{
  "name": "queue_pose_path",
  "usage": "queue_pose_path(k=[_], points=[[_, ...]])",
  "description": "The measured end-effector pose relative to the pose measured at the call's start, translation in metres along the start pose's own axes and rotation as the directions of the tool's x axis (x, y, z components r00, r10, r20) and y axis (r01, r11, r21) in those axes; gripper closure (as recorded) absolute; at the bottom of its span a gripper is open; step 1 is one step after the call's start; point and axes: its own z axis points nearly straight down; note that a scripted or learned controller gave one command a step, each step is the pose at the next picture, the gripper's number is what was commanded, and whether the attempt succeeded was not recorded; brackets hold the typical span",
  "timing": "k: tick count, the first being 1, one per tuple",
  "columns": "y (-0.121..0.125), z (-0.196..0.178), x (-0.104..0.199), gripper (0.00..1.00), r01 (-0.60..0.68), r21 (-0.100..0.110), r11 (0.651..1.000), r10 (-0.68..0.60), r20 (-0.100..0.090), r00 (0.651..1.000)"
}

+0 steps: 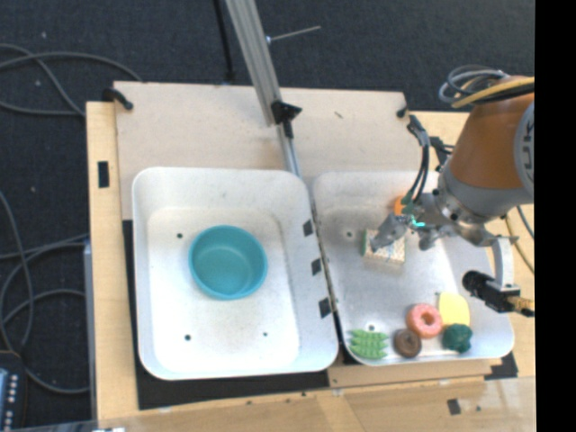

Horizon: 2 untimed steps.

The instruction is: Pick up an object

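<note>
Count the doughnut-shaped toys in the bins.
2. The pink doughnut and the brown doughnut lie close together near the front edge of the right bin. The arm may hide others.

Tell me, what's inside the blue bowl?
The blue bowl sits alone in the left bin, and all I can see inside is its own blue bottom. The toys lie in the right bin. The bin floor under the bowl is covered, so I can't see it.

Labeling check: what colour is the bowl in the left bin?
Teal bowl, seen in the camera view.
</note>
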Motion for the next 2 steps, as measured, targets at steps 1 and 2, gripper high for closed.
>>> queue_pose_path(k=[1, 2], points=[[0.005, 0.056, 0.006, 0.00, -0.003, 0.005, 1.000, 0.003, 0.003, 1.000], [0.004, 0.109, 0.005, 0.00, -0.003, 0.006, 1.000, 0.003, 0.004, 1.000]])
